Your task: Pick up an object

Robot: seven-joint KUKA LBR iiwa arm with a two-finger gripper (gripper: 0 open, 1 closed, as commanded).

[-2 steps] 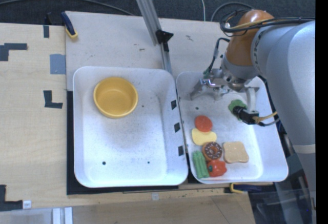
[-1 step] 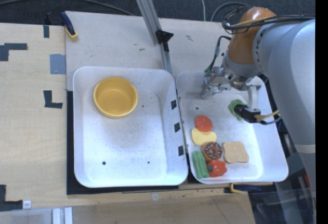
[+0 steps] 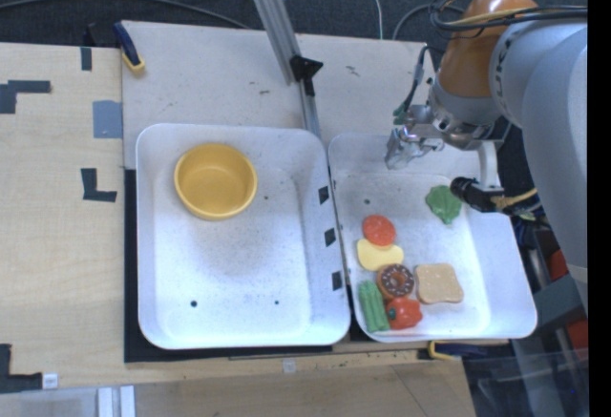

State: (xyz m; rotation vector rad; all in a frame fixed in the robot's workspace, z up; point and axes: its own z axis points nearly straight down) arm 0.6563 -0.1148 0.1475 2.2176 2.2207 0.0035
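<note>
My gripper [image 3: 399, 154] hangs over the far edge of the right bin [image 3: 506, 310], with nothing seen between its fingers. Toy food lies in that bin: a green leafy piece [image 3: 443, 203] to the gripper's right and nearer me, a red tomato slice [image 3: 379, 230], a yellow piece [image 3: 379, 256], a brown doughnut [image 3: 395, 281], a slice of toast [image 3: 439, 283], a green bean pod [image 3: 372, 305] and a red piece [image 3: 405, 313]. The gripper stands apart from all of them, above bare bin floor.
A yellow bowl [image 3: 215, 179] sits in the far left part of the left bin [image 3: 153, 310]. A slanted metal pole [image 3: 277, 14] rises from the divide between the bins. The arm's grey body fills the far right.
</note>
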